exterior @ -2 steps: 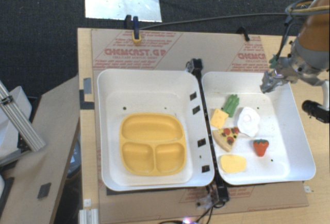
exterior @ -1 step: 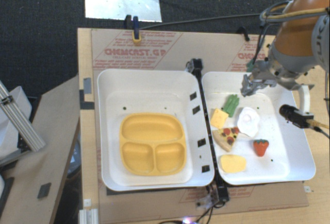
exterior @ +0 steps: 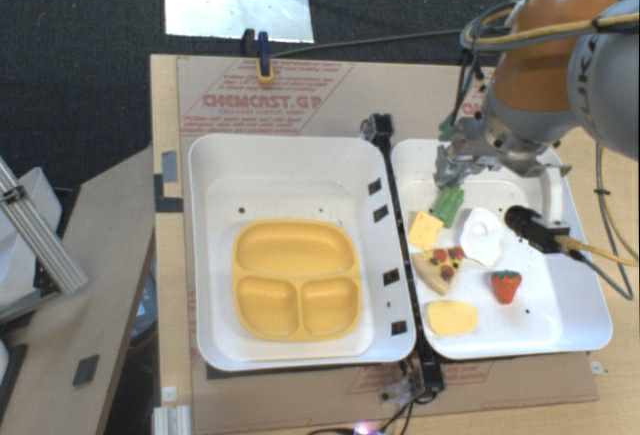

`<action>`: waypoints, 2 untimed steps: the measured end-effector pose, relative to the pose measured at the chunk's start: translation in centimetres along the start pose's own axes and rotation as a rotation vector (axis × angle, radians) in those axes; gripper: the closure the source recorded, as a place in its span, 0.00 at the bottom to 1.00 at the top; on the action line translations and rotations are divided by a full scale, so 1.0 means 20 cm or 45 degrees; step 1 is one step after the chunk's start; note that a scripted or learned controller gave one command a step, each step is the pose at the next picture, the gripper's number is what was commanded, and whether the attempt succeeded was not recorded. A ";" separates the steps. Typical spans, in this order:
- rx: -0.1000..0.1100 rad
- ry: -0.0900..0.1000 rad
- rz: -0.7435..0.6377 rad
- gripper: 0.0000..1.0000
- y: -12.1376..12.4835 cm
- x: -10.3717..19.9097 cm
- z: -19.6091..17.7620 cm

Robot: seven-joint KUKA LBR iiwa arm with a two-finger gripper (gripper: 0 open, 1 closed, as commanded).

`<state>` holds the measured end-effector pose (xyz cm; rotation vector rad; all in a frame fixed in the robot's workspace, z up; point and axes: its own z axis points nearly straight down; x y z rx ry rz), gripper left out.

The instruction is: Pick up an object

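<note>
My gripper (exterior: 452, 173) hangs over the far left part of the right bin (exterior: 575, 323), directly above a green object (exterior: 449, 206) that lies on the bin floor. Whether it touches the green object I cannot tell. Close by lie a yellow cheese square (exterior: 425, 229), a white crumpled object (exterior: 482, 236), a pizza slice (exterior: 440, 268), a red strawberry (exterior: 506, 285) and a pale yellow oval piece (exterior: 452, 318).
The left bin (exterior: 215, 223) holds a yellow divided plate (exterior: 296, 278). A black divider (exterior: 395, 243) runs between the bins. The grey and orange arm (exterior: 560, 53) reaches in from the upper right over the right bin's far side.
</note>
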<state>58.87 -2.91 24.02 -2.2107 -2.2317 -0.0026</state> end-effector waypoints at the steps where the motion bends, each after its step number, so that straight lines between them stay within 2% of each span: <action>1: 0.000 0.000 0.000 1.00 -0.08 0.26 -0.03; 2: 0.002 0.001 0.000 1.00 -0.15 0.50 0.06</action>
